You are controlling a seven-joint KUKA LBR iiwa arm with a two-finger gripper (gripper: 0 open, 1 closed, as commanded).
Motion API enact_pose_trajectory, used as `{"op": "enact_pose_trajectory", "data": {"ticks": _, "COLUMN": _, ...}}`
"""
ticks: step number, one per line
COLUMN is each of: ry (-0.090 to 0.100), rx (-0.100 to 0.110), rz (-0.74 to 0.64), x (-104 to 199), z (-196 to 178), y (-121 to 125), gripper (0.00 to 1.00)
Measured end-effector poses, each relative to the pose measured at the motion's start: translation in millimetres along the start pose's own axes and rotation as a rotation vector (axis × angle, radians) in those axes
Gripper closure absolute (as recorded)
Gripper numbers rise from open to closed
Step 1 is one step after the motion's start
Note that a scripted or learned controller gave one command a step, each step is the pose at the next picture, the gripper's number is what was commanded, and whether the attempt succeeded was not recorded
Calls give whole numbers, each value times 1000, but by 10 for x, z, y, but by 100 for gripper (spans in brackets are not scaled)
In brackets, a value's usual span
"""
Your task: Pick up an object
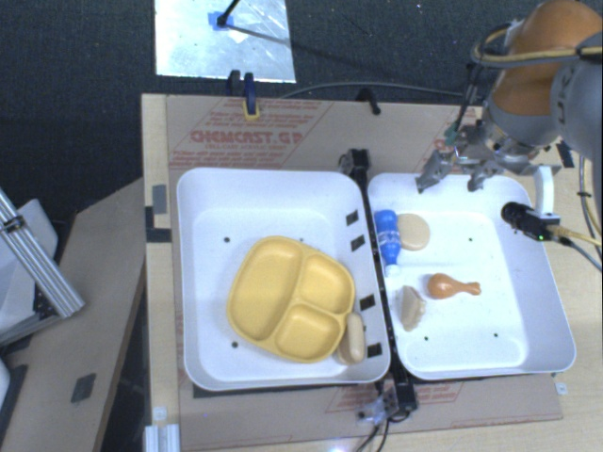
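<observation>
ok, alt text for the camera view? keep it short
The gripper hangs open above the far edge of the right bin, holding nothing. That bin holds a blue bottle, a round tan piece, a toy drumstick and a beige piece; the left bin holds a yellow divided tray.

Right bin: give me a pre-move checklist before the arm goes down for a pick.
1. End effector above the right bin's back rim, apart from every object: ok.
2. End effector fingers spread and holding nothing: ok.
3. Orange drumstick toy lies alone with free space around it: ok.
4. Blue bottle crowded against the divider and the round beige piece: not ok.
5. Beige wedge near the divider, graspable: cannot tell.
</observation>
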State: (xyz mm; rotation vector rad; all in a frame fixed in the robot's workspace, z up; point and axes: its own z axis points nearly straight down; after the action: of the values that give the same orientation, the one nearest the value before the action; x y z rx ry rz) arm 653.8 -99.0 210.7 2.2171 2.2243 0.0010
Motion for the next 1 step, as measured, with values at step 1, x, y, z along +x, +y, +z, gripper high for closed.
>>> {"op": "enact_pose_trajectory", "data": {"ticks": 1, "ry": 0, "rx": 2, "rz": 0, "x": 30, "z": 417, "y": -11, "gripper": 0}}
